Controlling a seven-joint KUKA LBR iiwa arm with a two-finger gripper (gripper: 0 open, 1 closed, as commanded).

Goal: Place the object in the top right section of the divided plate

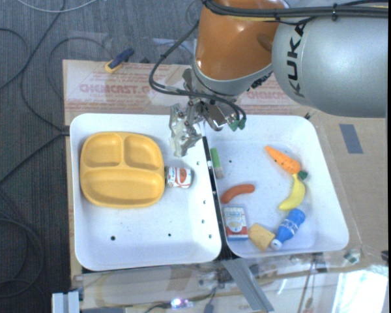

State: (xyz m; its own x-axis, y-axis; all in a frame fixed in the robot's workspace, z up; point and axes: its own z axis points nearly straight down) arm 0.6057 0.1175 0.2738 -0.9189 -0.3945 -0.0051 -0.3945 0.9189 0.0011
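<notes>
Looking down on the two bins, we are seeing the gripper (184,137) hanging over the far right edge of the left bin (117,240); whether it is released or clenched we cannot tell. The small can (178,177) is lying on its side just beside the right edge of the yellow divided plate (121,169), near the bin's right wall. In the right bin (326,168) we are noticing a carrot (282,160), banana (294,195), sausage (238,192) and blue bottle (289,227).

Carrot (281,159), banana (294,195), sausage (238,192), blue bottle (290,226) in right bin (326,175).
</notes>
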